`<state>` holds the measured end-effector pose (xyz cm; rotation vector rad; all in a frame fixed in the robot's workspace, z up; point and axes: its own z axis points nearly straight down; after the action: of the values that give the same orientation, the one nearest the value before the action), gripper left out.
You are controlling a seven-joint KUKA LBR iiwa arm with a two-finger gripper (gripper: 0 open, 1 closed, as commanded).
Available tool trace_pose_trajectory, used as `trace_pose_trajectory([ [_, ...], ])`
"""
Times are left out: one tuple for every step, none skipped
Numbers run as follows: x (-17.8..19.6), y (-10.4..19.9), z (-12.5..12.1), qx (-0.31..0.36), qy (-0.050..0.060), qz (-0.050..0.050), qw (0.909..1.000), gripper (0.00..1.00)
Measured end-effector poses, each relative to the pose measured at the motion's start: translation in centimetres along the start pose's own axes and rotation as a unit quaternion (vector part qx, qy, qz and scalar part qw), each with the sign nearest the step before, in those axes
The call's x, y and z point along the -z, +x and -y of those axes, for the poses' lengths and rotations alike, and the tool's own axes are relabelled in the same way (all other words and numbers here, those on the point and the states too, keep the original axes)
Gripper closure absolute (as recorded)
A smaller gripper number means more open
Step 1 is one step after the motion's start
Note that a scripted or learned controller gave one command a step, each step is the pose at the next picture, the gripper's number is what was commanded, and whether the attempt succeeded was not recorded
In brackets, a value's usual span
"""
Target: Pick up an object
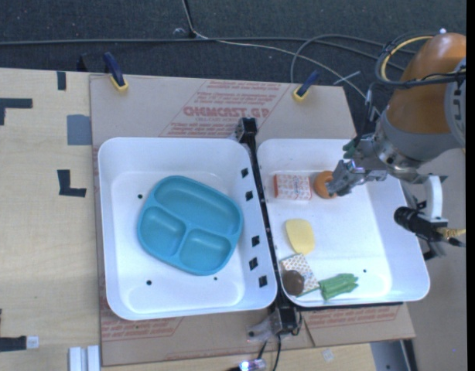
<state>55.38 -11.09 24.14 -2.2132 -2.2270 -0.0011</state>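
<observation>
Starting at the near edge of the right bin (392, 230), a green vegetable-shaped piece (338, 285) is lying close to the front wall, and just beside it, toward the divider between the bins, a small patterned packet (295, 267) is sitting with a dark brown round thing (292, 284) touching its near corner. A little farther in, a pale yellow oval piece (300, 236) is resting flat on the bin floor, apart from the others. Across the divider, the left bin (117, 168) is carrying a blue compartment plate (190, 224), three sections facing up, lying roughly in the bin's middle and turned at an angle. Moving toward the far side of the right bin, a red and white packet (291, 186) is lying near the divider, and just beside it an orange ball (323, 184) is sitting on the bin floor. The gripper (340, 182) is hanging right at that ball, its dark tip pressing in from the side away from the divider and overlapping the ball's edge; whether the ball is actually held I cannot tell. Behind it the grey arm with its orange band (432, 83) is leaning in over the bin's outer far corner. At the far edge of the cardboard sheet (222, 107) under the bins, two blue and yellow clamps (114, 72) are pinning it to the tabletop (29, 230).
</observation>
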Motion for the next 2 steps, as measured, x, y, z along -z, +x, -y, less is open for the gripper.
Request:
trace_pose_trajectory([
  [-0.3, 4.2, 1.5, -0.001, 0.001, 0.001, 1.0, 1.0],
  [-0.5, 8.5, 2.3, -0.001, 0.001, 0.0, 1.0, 1.0],
])
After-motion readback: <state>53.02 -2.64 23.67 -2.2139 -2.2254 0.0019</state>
